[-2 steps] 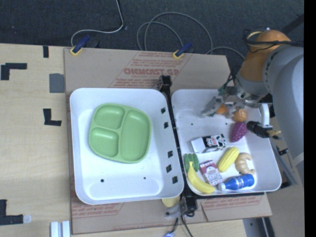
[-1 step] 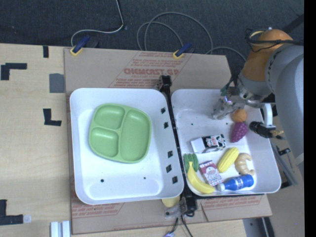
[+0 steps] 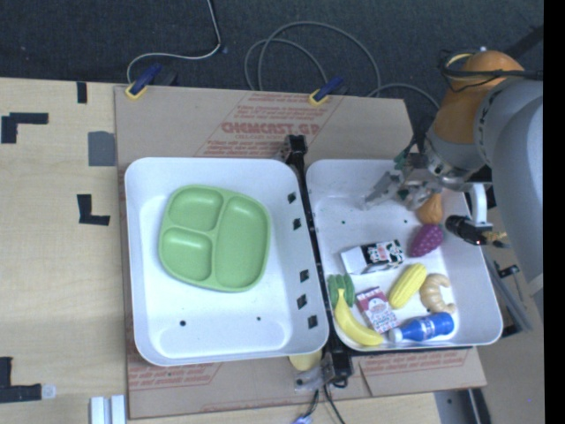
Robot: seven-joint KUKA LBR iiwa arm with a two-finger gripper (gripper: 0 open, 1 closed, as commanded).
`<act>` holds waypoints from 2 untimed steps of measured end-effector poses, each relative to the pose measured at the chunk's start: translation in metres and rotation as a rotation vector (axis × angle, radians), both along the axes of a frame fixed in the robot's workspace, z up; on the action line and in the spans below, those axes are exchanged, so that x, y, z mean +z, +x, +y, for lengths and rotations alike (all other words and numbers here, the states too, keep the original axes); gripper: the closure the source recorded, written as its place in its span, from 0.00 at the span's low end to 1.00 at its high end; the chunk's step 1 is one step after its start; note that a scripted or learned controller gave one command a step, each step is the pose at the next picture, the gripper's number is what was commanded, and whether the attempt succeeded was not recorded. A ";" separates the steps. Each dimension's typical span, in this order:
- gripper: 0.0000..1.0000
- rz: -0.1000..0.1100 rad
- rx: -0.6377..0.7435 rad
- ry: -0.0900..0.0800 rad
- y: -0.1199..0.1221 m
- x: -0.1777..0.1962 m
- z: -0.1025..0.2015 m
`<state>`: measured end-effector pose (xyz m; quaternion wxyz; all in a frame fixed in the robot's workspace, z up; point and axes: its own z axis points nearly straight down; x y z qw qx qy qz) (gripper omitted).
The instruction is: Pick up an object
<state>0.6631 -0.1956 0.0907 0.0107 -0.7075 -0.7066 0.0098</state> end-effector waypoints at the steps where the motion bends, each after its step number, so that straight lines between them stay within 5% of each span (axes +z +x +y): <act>1: 0.00 -0.033 -0.001 -0.005 -0.045 0.086 -0.030; 2: 0.00 -0.030 0.002 -0.002 -0.001 0.005 -0.012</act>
